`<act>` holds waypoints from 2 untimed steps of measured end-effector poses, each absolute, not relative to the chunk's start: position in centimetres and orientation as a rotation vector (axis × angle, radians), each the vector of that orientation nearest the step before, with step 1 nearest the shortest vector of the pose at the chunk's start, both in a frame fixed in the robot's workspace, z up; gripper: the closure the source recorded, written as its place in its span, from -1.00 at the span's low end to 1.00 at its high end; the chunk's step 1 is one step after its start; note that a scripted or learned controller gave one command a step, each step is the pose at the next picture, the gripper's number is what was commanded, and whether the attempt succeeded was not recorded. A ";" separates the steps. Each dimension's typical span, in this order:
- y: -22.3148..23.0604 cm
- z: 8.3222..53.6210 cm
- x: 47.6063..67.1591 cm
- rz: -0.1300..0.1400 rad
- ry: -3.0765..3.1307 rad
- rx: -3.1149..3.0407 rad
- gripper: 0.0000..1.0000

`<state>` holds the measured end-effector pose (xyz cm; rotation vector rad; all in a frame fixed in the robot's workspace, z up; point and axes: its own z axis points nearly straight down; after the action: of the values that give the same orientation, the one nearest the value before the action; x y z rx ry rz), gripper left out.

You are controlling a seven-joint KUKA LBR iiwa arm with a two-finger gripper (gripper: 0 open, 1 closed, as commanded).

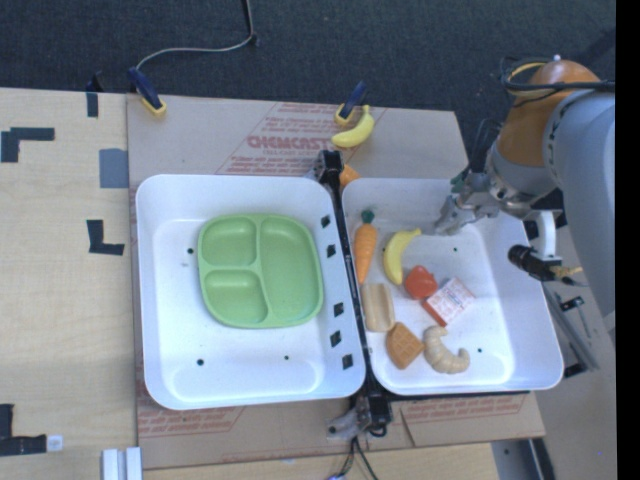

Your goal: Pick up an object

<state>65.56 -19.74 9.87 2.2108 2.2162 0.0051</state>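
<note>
The right bin [520, 308] holds several toy foods. A carrot [365, 251] lies at its left wall beside a yellow banana [398, 253]. Below them are a red piece [420, 282], a white and red packet [450, 301], a tan bun [377, 306], an orange-brown square [404, 345] and a beige curved piece [445, 351]. My gripper [450, 218] hangs over the bin's upper part, just right of the banana and apart from it, with nothing seen in it.
The left bin [165, 298] carries a green divided plate [262, 270]. Outside the bins, a second yellow banana [352, 131] lies on the cardboard by a blue clamp [352, 99]. The arm's grey body [590, 178] fills the right side.
</note>
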 end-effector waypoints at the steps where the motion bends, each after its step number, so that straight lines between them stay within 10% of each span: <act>1: -19.7 9.8 65.5 0.004 2.217 2.211 -1.00; 2: -9.3 8.5 66.9 0.002 2.223 2.217 -1.00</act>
<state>66.90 -9.29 8.53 2.2175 2.2235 0.0020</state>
